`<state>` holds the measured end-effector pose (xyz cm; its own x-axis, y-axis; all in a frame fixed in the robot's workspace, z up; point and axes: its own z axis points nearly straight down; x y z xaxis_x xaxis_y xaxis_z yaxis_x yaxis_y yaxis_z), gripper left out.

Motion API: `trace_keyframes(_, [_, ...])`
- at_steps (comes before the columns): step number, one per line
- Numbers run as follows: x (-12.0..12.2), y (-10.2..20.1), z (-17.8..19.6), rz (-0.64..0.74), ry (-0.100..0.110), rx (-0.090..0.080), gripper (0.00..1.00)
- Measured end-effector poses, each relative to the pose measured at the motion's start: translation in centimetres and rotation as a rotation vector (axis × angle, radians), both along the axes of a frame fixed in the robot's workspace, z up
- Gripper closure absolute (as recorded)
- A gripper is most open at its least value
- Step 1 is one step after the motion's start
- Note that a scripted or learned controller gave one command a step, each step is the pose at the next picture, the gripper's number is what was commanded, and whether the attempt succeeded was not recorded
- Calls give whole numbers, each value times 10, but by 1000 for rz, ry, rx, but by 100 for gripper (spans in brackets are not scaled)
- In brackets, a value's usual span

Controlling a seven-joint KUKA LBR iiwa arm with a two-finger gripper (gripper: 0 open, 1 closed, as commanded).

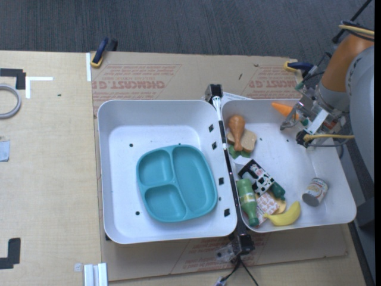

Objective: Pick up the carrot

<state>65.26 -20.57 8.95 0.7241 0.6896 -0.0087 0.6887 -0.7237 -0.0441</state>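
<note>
The carrot [282,107] is a short orange piece lying near the back wall of the right bin [333,210]. My gripper [296,130] reaches in from the right and hangs just to the right of and in front of the carrot, over the bin's back right part. Its two dark fingers [290,120] stand apart with nothing between them. The carrot's right end sits close beside the upper finger, and I cannot tell whether they touch.
The right bin also holds a chicken drumstick [236,126], a bread slice [247,140], a green bottle [246,200], a banana [284,214], a small can [315,192] and a black-and-white item [257,177]. The left bin [113,159] holds a teal divided plate [177,182].
</note>
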Motion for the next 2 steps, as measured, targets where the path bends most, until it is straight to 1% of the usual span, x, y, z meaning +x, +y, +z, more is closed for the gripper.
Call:
trace_keyframes(1, [1,-2,10,-1,-9,-8,100])
trace_keyframes(2, [0,-1,9,0,-2,-5,0])
